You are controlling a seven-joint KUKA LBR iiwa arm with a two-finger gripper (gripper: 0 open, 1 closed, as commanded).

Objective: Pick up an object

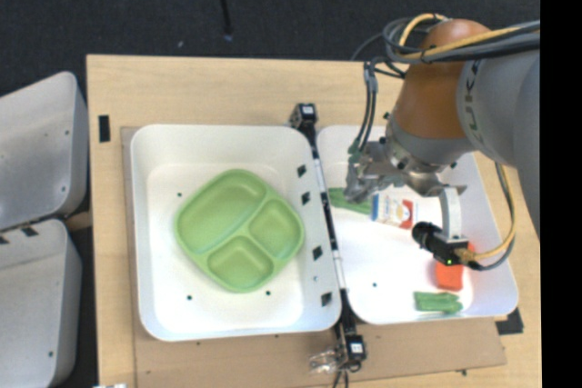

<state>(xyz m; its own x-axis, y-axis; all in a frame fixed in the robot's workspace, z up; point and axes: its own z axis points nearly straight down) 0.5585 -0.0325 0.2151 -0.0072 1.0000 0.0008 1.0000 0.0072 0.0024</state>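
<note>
The arm [496,95] was a thick grey cylinder with pale lettering along its side, ending in a rounded orange band [435,95] above the wrist. Below the band sat a grey wrist flange and darker metal hardware. Yellow and black cables [411,30] looped over the top of the orange section, and one yellow cable [503,227] curved down to a small black fitting with an orange tip.

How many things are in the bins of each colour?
Green: 3, the divided plate, a piece at the right bin's front, and one by the divider.
Orange: 1, a small block.
White and red: 1, a packet.
Total: 5
</note>
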